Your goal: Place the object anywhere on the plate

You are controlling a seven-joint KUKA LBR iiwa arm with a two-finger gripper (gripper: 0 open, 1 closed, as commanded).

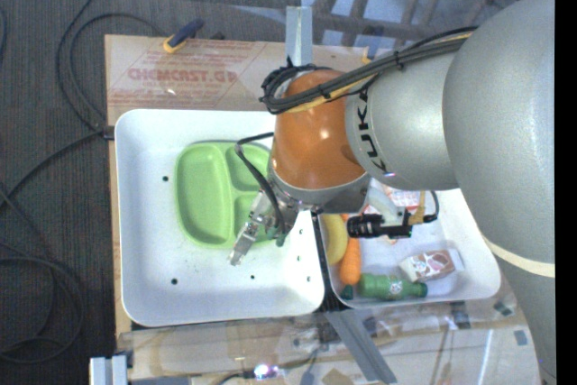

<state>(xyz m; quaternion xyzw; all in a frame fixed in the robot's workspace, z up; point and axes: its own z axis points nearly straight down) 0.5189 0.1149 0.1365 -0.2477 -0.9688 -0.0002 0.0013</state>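
The grey arm [451, 104] is looming over both bins; its gripper [255, 234] is hanging at the green plate's [203, 189] right edge in the left bin [144, 284], and its spread I cannot tell. No object is lying on the plate; the carrot [351, 262] and green bottle [393, 287] are sitting in the right bin [482, 275], so placement looks undone.

Two bins sit side by side on the bench — the left bin [144, 284] holds a divided plate [206, 194], with the gripper [252, 239] over the plate's right edge. The right bin [482, 279] holds a banana [335, 239], carrot [351, 261], bottle [392, 288] and carton [431, 265] — bottle nearest its front wall
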